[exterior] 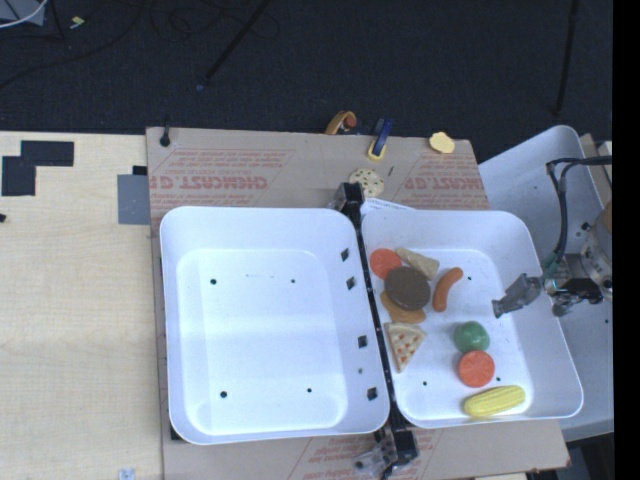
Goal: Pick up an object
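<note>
The green ball (pixel 471 335) sits in the right bin (pixel 540 268), with the red tomato (pixel 476 368) just below it and the yellow corn (pixel 494 401) lower still, near the bin's front edge. Left of the green ball lie the brown patty (pixel 407 288), the little sausage (pixel 446 287) and the pizza slice (pixel 404 345). My gripper (pixel 512 298) hangs up and right of the green ball, holding nothing, and I cannot tell how wide my fingers are.

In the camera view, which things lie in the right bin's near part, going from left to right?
Tan triangular pizza slice toy → round green ball-like toy → yellow corn cob toy. The round red-orange toy overlaps in order, so it is omitted.
</note>
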`<state>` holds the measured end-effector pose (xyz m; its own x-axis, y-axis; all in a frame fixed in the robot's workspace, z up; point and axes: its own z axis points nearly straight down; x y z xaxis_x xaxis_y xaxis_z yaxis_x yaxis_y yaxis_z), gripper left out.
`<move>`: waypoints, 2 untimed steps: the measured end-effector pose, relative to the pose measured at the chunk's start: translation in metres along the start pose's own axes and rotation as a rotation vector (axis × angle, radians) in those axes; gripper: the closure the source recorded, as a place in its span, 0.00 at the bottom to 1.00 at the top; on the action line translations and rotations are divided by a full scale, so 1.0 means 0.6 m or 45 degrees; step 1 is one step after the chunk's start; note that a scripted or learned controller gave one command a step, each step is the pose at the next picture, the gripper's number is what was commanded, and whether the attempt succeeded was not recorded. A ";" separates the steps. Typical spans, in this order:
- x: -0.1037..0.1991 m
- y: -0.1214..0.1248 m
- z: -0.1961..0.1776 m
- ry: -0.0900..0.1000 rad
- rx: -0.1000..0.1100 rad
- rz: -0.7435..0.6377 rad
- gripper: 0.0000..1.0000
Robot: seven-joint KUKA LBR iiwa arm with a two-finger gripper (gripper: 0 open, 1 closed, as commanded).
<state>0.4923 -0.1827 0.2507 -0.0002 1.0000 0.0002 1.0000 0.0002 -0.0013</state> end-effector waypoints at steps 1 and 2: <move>0.020 0.068 0.284 0.002 0.002 -0.005 0.00; 0.018 0.205 0.270 -0.002 -0.008 -0.004 0.00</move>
<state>0.6152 -0.1721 0.0884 -0.0033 1.0000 -0.0012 1.0000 0.0034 0.0051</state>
